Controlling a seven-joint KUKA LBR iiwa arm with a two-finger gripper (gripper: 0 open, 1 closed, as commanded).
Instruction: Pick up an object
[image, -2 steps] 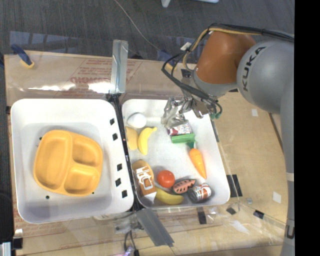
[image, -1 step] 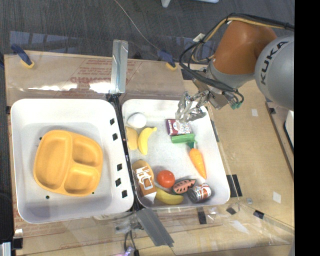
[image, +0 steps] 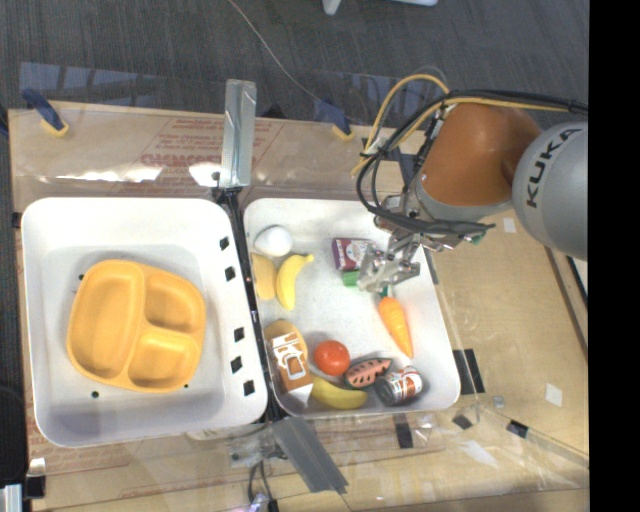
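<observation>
While the arm reaches in from the right: the scene reads as follows.
Gripper (image: 385, 268): low over the right bin (image: 440, 330), beside a dark packet (image: 350, 253); finger spread and any hold cannot be told.
Carrot (image: 396, 323): just below the gripper.
Other items: egg (image: 273, 240), 2 bananas (image: 283, 277), tomato (image: 332, 356), can (image: 402, 385).
Left bin (image: 40, 300): 1 yellow divided tray (image: 136, 323).

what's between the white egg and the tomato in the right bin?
In the camera view, the peeled banana lies between the egg and the tomato, with the orange juice carton just left of the tomato.
</observation>
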